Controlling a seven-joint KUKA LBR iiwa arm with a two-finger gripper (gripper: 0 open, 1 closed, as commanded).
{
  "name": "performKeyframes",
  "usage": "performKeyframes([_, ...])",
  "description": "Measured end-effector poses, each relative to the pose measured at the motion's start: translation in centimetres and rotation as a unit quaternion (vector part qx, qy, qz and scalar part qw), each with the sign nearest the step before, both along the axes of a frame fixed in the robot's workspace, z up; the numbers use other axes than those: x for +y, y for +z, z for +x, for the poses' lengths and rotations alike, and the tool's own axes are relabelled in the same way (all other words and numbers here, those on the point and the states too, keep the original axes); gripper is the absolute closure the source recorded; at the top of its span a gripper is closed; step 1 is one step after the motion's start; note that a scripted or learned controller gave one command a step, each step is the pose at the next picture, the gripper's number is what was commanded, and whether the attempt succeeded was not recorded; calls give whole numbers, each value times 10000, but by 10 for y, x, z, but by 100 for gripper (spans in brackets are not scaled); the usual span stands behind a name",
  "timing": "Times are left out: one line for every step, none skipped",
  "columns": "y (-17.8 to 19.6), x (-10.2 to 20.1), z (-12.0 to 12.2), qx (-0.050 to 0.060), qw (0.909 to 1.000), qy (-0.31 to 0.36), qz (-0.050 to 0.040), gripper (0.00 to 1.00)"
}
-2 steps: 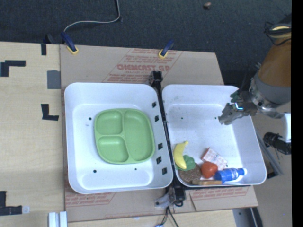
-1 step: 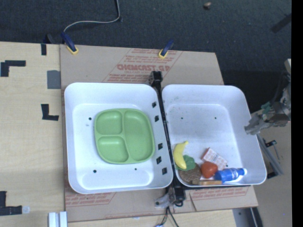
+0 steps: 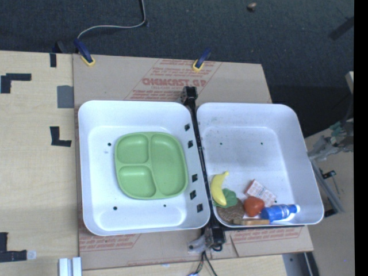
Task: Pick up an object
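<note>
Two shallow white bins are sitting side by side on a sheet of brown cardboard point(image 3: 167, 79) that is covering part of the wooden counter point(image 3: 31, 171). The left bin point(image 3: 92, 119) is holding a light green divided plate point(image 3: 152, 165) with three compartments, lying flat near the bin's middle. The right bin point(image 3: 287, 125) is carrying a cluster of small objects crowded into its near corner, while the far part of its floor is lying bare. In that cluster, a yellow toy banana point(image 3: 219, 188) is leaning close to the divider between the bins, with a green object point(image 3: 230, 198) touching its right side. A brownish object point(image 3: 233, 213) is lying just nearer than these, against the near wall. A red object point(image 3: 253, 206) is sitting to the right of the green one, and a small white packet with red print point(image 3: 260, 189) is resting just beyond it. A blue bottle with a white cap point(image 3: 279, 212) is lying on its side at the right end of the cluster, touching the red object. Two yellow and blue clamps point(image 3: 86, 55) are gripping the cardboard's far edge, and a white cable point(image 3: 123, 25) is trailing across the dark carpet point(image 3: 241, 27) beyond. As for the tool, its state is something I cannot tell.
</note>
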State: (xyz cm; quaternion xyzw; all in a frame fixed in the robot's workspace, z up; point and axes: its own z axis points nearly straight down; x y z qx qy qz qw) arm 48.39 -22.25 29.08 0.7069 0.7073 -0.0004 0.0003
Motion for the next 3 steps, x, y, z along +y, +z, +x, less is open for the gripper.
performKeyframes([-71, 97, 10, 9, 10000, 8, 10, 100])
performKeyframes([-18, 25, 0, -3, 10000, -9, -6, 100])
performKeyframes([30, 10, 0, -3, 10000, 1, -3, 100])
